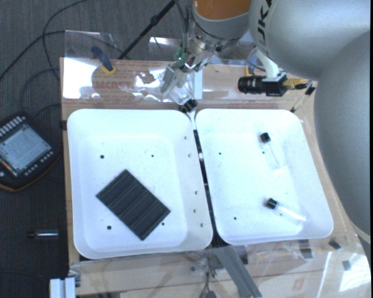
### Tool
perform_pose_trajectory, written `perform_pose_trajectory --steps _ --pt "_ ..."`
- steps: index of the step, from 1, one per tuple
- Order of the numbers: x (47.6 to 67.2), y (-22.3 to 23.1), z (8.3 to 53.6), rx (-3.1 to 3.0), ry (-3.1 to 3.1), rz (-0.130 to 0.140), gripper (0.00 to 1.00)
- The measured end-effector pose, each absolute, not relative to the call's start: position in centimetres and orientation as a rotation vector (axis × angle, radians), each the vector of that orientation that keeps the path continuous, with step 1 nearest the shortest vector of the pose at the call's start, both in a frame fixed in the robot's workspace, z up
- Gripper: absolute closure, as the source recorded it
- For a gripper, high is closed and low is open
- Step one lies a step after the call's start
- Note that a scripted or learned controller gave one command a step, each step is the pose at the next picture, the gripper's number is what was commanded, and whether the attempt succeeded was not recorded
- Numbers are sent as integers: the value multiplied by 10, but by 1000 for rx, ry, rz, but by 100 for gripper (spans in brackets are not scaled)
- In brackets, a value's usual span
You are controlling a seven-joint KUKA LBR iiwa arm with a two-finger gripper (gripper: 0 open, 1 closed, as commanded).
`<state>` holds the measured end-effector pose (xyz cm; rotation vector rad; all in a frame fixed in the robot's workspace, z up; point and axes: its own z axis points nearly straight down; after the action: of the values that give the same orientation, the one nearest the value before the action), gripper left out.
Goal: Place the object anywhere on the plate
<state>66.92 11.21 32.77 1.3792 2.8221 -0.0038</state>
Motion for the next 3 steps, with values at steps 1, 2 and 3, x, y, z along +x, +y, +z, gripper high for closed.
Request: perform_pose_trajectory --steps 1,2,3 --pt "656 155 434 793 3037 1 100" --pt "653 192 434 102 3137 2 100" --pt "654 193 443 103 3135 5 100"
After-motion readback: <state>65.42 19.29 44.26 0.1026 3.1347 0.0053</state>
